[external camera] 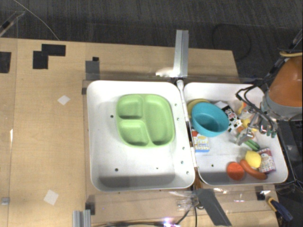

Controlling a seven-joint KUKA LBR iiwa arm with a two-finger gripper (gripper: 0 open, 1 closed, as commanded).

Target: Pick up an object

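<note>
1. Dark carpet lies behind a pale wooden worktop [42, 141], which bears black squares near its far left corner.
2. Two shallow white bins sit side by side on it: the left bin [102, 174] and the right bin [279, 171], touching along a middle seam below a metal post [182, 53].
3. A green divided tray [144, 119] with three compartments lies flat in the left bin, toward its far half.
4. The grey arm with its orange band [289, 86] reaches in over the right bin's far right corner.
5. A blue bowl [209, 118] rests tilted in the right bin near the seam, with a yellow dish [195, 103] partly hidden behind it.
6. The pincer [248, 129] hangs low just right of the bowl, amid small clutter; whether it is released or clenched I cannot tell.
7. Near the bin's front right corner sit an orange round fruit [235, 170], a yellow lemon-like piece [253, 159] and a small printed packet [267, 161], close together.
8. A small carton [201, 143] lies just in front of the bowl.
</note>
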